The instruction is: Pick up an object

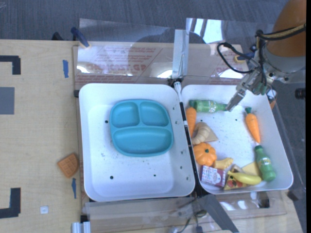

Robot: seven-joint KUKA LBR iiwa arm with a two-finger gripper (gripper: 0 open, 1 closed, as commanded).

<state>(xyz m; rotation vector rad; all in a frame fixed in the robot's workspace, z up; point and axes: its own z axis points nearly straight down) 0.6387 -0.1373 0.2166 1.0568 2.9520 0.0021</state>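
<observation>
On the wooden bench (34, 130), two white bins (97, 178); fingers' (232, 105) state unclear.

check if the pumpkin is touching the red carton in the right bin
Apart. The camera view shows white bin floor between the pumpkin and the red carton.

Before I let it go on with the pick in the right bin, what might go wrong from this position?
1. The end effector is at the cap end of the lying green bottle; a round bottle gripped there may roll or slip out.
2. That bottle lies near the bin's back wall, so a finger might catch on it.
3. A carrot lies at the bottle's other end and may get nudged.
</observation>
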